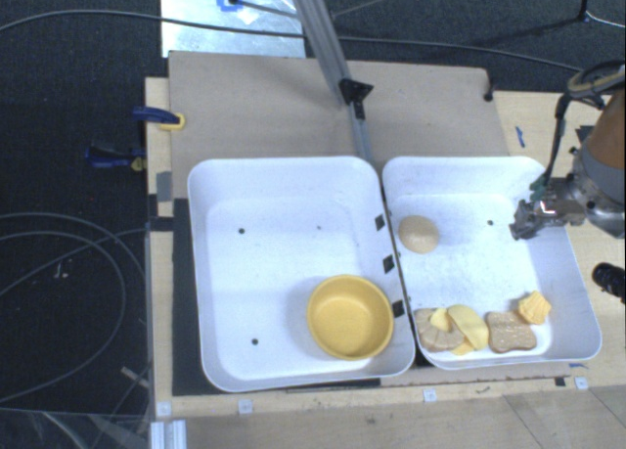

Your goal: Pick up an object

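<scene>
Tan, round bread roll (pixel 419 235) in right bin (pixel 489 178): probably light, soft, best pinched across its middle; pincer (pixel 528 220) spread impossible to tell.

I see a yellow round bowl (pixel 350 316) at 5 o'clock in the white left bin (pixel 225 242); the white right bin (pixel 469 183) holds a tan ball (pixel 420 235), plus yellow and brown pieces (pixel 479 328) at 6.

Dark carpet floor (pixel 68 46) strewn with cables (pixel 59 271).
</scene>
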Robot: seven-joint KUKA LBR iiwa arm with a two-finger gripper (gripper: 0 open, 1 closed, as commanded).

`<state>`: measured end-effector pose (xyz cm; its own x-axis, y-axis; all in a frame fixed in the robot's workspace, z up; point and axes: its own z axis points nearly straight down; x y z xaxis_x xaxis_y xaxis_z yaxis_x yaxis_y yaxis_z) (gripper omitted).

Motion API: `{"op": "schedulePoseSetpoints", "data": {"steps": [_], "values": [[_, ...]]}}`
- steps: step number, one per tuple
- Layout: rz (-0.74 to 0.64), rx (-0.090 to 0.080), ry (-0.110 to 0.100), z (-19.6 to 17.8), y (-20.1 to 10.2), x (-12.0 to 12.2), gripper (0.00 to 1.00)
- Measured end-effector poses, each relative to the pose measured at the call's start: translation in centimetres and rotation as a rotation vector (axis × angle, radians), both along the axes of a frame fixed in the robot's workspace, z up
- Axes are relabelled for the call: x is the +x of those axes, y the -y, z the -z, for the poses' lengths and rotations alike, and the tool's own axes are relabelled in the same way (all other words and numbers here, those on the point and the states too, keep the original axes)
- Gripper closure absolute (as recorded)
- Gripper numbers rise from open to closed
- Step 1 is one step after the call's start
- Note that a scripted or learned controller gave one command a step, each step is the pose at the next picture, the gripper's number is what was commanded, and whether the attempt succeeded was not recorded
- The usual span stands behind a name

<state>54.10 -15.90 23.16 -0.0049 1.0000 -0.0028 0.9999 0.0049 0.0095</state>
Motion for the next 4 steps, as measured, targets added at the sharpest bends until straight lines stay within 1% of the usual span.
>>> {"op": "schedulePoseSetpoints", "data": {"steps": [1, 2, 3, 4], "values": [[-0.001, 0.000, -0.001, -6.4, 0.3, 0.5, 1.00], [-0.005, 0.004, -0.008, -4.8, -4.9, 1.8, 1.00], [-0.006, 0.004, -0.006, -5.1, -10.3, 3.6, 1.00], [-0.005, 0.004, -0.008, -3.3, -15.0, 5.2, 1.00]]}}
